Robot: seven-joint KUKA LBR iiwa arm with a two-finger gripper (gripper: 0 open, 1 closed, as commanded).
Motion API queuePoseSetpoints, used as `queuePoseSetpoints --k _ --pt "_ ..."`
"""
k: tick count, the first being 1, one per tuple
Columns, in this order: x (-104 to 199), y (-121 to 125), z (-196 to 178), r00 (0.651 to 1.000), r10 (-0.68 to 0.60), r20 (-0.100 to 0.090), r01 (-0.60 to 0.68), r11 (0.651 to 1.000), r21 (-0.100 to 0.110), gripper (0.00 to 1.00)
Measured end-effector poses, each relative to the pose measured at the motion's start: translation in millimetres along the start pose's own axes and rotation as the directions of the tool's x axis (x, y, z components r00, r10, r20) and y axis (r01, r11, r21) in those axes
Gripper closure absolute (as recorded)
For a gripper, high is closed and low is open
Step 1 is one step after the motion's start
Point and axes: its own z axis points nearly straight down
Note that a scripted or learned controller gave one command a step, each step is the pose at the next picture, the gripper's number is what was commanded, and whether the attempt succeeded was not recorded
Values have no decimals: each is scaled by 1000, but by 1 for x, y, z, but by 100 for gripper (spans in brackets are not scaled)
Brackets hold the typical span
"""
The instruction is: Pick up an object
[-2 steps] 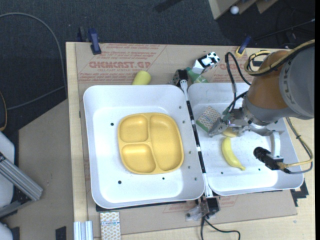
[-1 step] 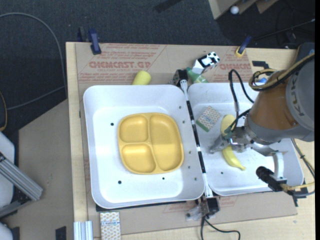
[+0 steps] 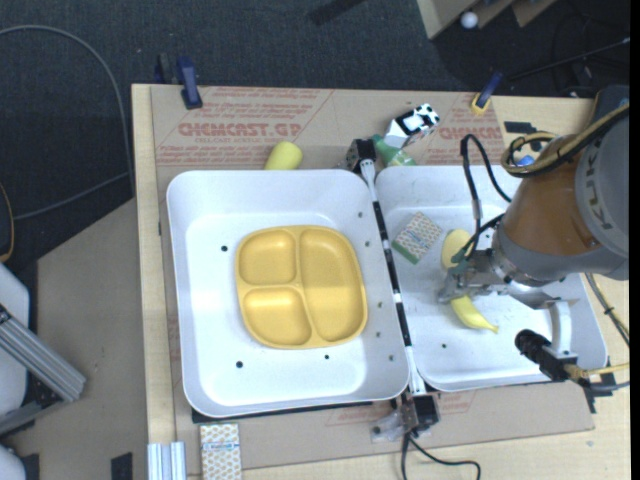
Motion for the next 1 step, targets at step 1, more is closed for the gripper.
queuePoseSetpoints --k 1 --pt "68 46 -91 1000 -4 0 4 1000 -2 100"
